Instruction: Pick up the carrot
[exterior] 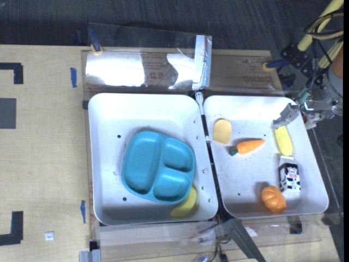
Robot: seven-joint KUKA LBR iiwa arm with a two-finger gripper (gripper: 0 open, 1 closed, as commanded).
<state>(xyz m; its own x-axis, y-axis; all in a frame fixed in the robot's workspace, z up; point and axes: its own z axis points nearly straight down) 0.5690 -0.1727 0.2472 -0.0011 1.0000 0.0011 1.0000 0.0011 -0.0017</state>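
Note:
The carrot, orange with a green stub at its left end, lies flat in the upper middle of the right bin. My gripper hangs over that bin's upper right corner, above and to the right of the carrot. Its fingers are spread apart with nothing between them, one grey fingertip pointing down toward the bin. A yellow corn cob lies between the gripper and the carrot's tip.
The right bin also holds a pale yellow piece left of the carrot, a cow-patterned carton and an orange fruit. In the left bin a blue divided plate rests over a yellow item.

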